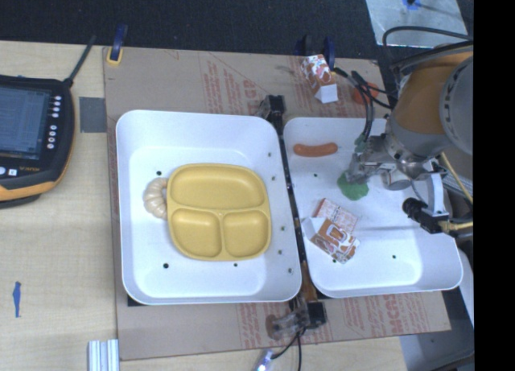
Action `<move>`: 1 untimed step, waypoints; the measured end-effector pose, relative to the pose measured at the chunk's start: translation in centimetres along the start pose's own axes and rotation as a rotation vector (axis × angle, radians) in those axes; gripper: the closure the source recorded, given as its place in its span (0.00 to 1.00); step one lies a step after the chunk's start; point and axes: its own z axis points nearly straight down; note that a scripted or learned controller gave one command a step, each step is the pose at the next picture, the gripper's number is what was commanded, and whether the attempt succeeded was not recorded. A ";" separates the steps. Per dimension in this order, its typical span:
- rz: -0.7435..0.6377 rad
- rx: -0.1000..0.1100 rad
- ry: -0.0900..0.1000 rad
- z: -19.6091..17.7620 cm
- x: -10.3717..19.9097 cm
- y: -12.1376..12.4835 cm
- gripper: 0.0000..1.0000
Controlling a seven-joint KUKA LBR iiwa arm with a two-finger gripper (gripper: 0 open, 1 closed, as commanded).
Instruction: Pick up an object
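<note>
A: What is sitting nearest to us?

B: In the left bin [133, 200] a yellow tray [217, 210] is lying in the middle, with a pale bun [154, 197] touching its 9 o'clock side. In the right bin [426, 273], a crumpled brown and white carton [334, 229] is lying near the 7 o'clock part.

A: And further back?

B: The green thing [352, 187] is resting close to the middle of that bin. The gripper [358, 170] is hanging right over it, at its 12 o'clock edge. I am not able to tell how wide it is, or if it is holding anything.

A: Is the green thing hard to grab?

B: I am guessing it is small, light and a bit squishy, so pinching it across the middle looks best. A sausage [315, 150] is lying at 11 o'clock
</note>
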 end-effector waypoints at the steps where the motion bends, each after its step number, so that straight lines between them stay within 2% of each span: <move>1: 0.000 0.000 0.000 0.0 0.0 0.0 0.00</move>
